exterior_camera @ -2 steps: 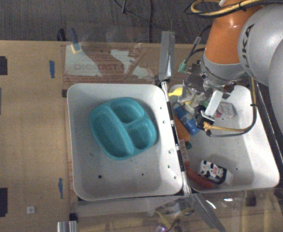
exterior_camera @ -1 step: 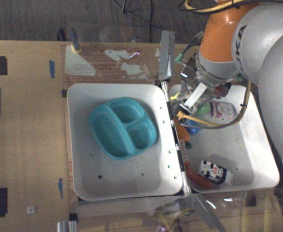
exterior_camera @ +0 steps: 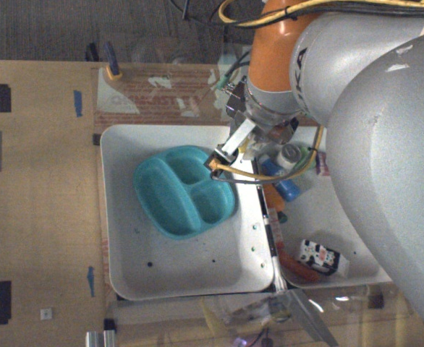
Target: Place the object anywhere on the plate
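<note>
1. The teal plate [exterior_camera: 179,194] lay in the left bin [exterior_camera: 125,266], toward its upper right corner. It had three compartments, and its right edge was near the wall shared with the right bin [exterior_camera: 310,215].
2. The gripper [exterior_camera: 271,142] hung over that shared wall, by the upper left corner of the right bin. It was seen from above and crowded by its own fittings, so I cannot tell whether it was released or clenched, or whether it held anything.
3. A blue object [exterior_camera: 284,185] lay just beside the gripper in the right bin, against the shared wall and apart from the plate. Its upper part was hidden and its shape was hard to make out.
4. A pale round cap [exterior_camera: 291,154] showed just above it, blurred.
5. A black-and-white pack [exterior_camera: 319,256] lay near the right bin's lower edge, with an orange strip [exterior_camera: 297,269] touching its lower left side.
6. The grey arm [exterior_camera: 371,136] covered most of the right bin, hiding its right side.
7. The wooden bench [exterior_camera: 38,194] ran off the left edge.
</note>
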Action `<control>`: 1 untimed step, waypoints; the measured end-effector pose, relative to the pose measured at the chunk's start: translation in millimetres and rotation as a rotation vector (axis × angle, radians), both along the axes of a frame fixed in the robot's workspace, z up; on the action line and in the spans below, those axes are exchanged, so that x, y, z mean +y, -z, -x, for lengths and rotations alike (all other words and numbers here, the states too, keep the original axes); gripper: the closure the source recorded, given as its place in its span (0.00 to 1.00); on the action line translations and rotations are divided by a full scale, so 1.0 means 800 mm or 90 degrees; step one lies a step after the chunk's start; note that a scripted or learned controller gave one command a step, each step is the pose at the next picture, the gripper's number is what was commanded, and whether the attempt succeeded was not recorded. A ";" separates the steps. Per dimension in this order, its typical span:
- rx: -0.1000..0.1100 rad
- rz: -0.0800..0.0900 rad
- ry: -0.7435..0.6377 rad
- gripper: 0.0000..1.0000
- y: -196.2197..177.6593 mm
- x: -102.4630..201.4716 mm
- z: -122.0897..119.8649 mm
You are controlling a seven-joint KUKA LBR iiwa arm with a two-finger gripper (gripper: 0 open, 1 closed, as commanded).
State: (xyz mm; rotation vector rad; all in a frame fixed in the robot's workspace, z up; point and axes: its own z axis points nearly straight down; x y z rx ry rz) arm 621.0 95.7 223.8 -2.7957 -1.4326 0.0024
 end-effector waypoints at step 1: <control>0.002 -0.001 -0.049 1.00 -0.004 0.068 0.039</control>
